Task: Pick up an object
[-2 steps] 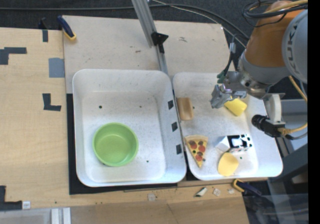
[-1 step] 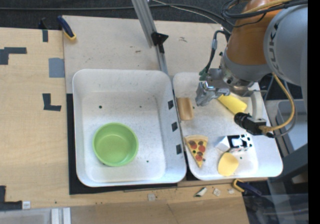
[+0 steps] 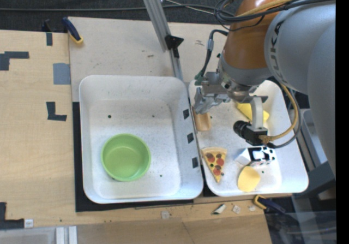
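My gripper (image 3: pixel 203 108) hangs over the left edge of the right bin (image 3: pixel 289 178), pointing down. Directly under its tip is a small tan block (image 3: pixel 203 123), close to the bin's left wall; the top of the block meets the gripper, and I cannot tell whether it is gripped or lying on the floor. A pizza slice (image 3: pixel 215 162) lies nearer the front of the same bin. Beside it is a round yellow piece (image 3: pixel 248 179). Another yellow piece (image 3: pixel 256 112) shows partly behind the wrist.
The left bin (image 3: pixel 92 95) holds a green bowl (image 3: pixel 126 156) at its front left. A slanted metal pole (image 3: pixel 158 19) rises behind the bins. The arm covers the back of the right bin.
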`<control>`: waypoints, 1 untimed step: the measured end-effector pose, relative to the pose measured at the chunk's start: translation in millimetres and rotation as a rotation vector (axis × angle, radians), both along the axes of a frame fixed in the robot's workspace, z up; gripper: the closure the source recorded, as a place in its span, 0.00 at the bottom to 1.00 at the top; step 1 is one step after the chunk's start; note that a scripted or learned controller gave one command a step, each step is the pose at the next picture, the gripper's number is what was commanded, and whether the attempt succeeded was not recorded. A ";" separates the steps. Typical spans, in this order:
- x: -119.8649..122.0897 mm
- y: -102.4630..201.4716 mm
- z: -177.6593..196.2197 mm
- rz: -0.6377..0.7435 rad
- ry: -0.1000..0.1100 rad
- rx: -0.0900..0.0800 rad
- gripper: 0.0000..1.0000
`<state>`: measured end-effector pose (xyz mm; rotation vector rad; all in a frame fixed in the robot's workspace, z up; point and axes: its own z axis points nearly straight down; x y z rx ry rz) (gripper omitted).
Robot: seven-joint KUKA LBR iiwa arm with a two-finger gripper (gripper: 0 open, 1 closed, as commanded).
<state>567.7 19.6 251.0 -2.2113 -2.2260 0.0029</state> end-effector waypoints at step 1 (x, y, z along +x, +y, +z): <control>6.5 50.2 -20.1 -0.001 0.004 -0.002 1.00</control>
